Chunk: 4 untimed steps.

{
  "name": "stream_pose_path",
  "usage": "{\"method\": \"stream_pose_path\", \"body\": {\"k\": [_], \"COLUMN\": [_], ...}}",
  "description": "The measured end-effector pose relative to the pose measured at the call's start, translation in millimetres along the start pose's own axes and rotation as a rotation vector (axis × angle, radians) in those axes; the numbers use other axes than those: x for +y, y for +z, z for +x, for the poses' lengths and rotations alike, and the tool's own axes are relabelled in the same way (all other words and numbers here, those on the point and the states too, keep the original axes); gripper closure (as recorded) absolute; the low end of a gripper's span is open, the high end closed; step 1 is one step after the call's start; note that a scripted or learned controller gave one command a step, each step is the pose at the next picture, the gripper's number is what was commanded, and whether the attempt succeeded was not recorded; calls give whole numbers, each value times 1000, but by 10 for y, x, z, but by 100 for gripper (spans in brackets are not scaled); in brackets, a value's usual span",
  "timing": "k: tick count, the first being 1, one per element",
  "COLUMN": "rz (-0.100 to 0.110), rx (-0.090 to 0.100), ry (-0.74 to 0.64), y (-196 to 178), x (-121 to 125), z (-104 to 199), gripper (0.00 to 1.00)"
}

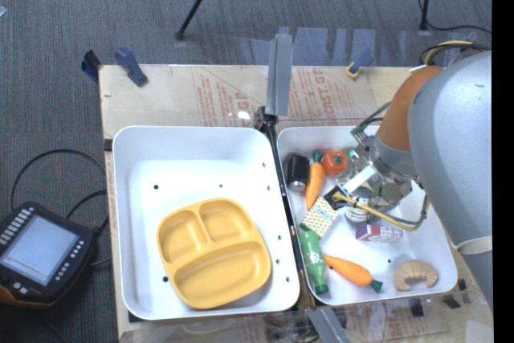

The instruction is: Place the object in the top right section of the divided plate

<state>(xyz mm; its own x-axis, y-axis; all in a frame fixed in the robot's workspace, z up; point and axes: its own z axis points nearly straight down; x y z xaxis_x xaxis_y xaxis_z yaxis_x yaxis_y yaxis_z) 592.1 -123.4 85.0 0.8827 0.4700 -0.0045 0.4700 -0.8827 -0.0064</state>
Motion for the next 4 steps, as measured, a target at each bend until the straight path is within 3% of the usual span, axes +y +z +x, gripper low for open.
{"method": "stream_pose_path", "body": {"k": [1, 2, 3, 4], "rz": [1, -27, -5, 0], "rx": [-1, 38, 6, -2], "ry": [33, 284, 284, 289], "y": [-1, -113, -764, -471], "x": [-86, -552, 362, 863], "z": [-339, -756, -202, -284], "gripper": [0, 0, 0, 0]}}
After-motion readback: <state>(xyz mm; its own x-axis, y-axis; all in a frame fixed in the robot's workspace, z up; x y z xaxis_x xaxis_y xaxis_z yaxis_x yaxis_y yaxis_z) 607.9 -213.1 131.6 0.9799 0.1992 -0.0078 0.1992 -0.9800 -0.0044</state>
